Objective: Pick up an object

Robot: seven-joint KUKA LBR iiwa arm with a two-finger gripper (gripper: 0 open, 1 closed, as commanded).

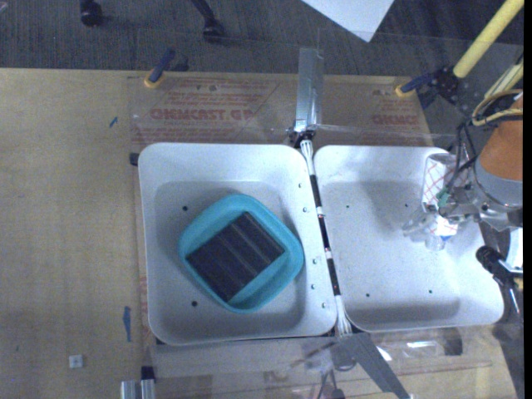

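A teal tub [241,252] with a dark ribbed inside lies tilted in the left bin [158,169], resting on the floor of that bin. The pincer [434,227] is seen at the right side of the right bin [366,169], well apart from the tub, so a pick there is judged likely to close on nothing unless something small lies beneath it. The tub is wide and smooth-walled, and a slip off its rim is judged a risk. The pincer is blurred and mixed with cables and pale glints; whether it is wide or narrow cannot be told. The arm [503,160] is cut off at the right edge.
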